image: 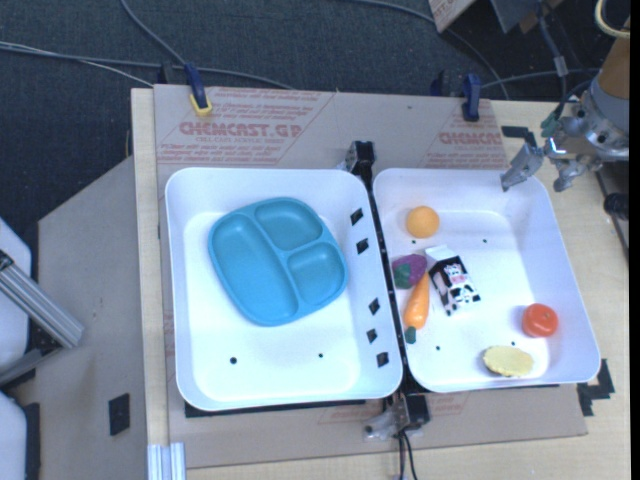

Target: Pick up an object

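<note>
A: How do the jaws stand?
B: Spread, with nothing between them; the gripper (541,166) hangs over the far right corner of the right bin (570,268), its two grey fingers (517,171) angled down toward the rim.
A: What lies nearest the jaws?
B: The orange ball (422,221), down and to the left of them, on the bin floor; further below the jaws, near the right wall, a red-orange tomato (540,320); a yellow piece (508,360) beyond that, at the near edge.
A: And toward the divider?
B: A black-and-white toy (453,283), well apart from the jaws; just left of it a carrot (417,303) touching a purple piece (407,268).
A: Farthest off?
B: The blue divided plate (278,259) in the left bin (190,298), far left of the jaws.
</note>
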### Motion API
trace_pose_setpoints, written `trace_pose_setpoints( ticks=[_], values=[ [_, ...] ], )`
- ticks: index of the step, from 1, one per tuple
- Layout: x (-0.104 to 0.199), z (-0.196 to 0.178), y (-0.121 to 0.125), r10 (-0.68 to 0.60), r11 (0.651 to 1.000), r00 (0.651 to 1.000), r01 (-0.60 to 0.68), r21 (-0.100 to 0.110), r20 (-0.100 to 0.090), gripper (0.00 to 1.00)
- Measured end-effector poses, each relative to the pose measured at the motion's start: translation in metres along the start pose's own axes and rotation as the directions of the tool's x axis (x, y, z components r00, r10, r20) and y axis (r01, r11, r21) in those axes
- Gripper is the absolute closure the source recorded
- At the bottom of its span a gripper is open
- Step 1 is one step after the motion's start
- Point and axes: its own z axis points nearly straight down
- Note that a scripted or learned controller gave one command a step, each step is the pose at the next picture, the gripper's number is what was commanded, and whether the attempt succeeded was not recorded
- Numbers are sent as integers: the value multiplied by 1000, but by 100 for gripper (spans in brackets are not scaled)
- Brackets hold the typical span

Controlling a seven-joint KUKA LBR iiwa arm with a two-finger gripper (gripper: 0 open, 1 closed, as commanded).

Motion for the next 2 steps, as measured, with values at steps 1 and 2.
trace_pose_setpoints(
  ticks=[1,2],
  values=[
    [8,60,-2,0,1000,1000,0,2,-1,0],
    [6,121,3,0,1000,1000,0,1,-3,0]
  ],
)
